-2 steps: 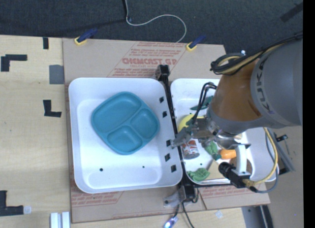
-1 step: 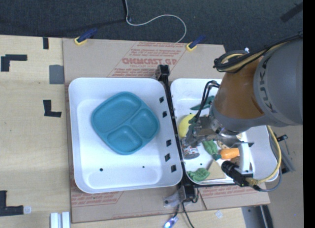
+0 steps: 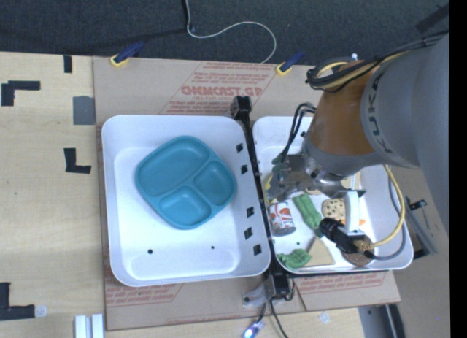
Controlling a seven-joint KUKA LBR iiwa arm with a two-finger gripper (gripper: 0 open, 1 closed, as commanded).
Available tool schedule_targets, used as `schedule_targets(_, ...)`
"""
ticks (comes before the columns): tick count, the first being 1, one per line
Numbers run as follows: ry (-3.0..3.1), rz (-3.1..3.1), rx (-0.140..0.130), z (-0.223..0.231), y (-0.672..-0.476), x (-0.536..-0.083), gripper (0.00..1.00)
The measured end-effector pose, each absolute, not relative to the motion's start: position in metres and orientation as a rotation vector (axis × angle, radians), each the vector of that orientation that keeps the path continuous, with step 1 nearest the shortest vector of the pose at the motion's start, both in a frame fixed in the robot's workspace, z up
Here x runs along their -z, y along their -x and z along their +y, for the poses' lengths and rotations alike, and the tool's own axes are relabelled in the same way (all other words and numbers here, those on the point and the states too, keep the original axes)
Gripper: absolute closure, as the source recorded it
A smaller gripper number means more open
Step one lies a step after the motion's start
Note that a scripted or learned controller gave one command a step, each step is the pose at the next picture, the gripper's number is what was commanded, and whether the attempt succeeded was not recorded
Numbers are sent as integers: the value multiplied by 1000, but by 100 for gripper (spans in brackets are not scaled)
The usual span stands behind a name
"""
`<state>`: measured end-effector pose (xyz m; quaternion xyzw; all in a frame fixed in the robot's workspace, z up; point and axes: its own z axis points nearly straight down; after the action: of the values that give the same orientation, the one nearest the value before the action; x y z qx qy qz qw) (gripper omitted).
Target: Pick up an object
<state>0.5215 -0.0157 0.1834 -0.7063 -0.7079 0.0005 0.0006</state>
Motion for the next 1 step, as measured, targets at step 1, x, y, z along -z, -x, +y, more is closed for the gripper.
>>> schedule_targets(1, 2227, -2221, 3, -51, -483, -266, 100)
